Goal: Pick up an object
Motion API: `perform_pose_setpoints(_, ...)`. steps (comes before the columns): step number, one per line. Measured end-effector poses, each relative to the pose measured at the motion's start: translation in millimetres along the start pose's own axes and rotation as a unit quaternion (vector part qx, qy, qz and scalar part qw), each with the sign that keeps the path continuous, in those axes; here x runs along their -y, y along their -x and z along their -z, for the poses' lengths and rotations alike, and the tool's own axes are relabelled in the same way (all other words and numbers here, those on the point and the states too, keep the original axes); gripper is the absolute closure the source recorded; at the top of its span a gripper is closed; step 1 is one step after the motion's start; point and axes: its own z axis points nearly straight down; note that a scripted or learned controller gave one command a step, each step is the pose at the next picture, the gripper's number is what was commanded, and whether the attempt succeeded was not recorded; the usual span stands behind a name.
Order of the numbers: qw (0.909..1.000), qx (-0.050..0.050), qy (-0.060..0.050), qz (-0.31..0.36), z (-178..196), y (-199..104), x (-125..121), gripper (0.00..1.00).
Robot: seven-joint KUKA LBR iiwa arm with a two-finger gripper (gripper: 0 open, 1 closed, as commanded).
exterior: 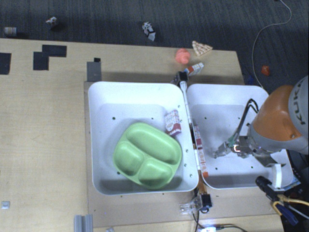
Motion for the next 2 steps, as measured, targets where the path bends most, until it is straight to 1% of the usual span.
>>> perform_pose_setpoints(1,1.0000,0.001,-0.002,-0.001,-0.4,38.1,1.7,0.00)
perform_pose_setpoints(2,1.0000,0.001,0.001,0.000,11.0,37.8,-0.7,1.00)
